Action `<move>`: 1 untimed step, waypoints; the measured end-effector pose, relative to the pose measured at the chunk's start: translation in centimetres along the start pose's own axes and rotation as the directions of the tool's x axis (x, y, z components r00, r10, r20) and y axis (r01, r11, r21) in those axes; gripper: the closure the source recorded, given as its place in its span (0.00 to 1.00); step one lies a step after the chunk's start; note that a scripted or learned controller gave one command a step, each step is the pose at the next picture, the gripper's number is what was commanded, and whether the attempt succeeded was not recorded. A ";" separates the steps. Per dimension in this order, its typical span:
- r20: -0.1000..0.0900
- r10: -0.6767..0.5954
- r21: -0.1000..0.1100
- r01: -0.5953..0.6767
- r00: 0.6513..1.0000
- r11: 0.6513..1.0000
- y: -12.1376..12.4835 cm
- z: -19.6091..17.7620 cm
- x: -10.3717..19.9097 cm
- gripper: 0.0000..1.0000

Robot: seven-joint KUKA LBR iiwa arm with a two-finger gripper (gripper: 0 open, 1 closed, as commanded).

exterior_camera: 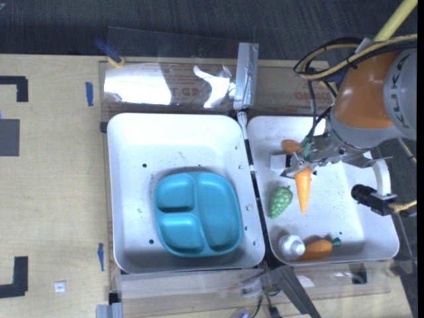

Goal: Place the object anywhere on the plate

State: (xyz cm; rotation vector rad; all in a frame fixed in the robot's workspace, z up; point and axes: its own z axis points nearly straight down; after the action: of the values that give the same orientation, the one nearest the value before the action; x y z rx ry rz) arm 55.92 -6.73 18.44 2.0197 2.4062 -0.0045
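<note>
A: Where's the plate [198, 212]?
B: In the left bin [126, 177], well apart from the tool [303, 166].
A: And the carrot [303, 188]?
B: Hanging point-down, its top pinched in the tool's closed grip. "KU" reads on the arm [401, 91].

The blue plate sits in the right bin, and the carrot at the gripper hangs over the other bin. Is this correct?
Not quite: the camera view shows the blue plate in the left bin, not the right one. The carrot at the gripper hangs over the other bin, the right bin, beside a green toy.
</note>
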 end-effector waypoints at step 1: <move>-0.006 0.069 -0.002 -0.069 0.998 0.998 -1.5 -3.0 8.9 1.00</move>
State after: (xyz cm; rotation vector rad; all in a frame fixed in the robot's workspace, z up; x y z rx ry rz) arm 52.91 1.77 21.45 2.1041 2.3367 0.0031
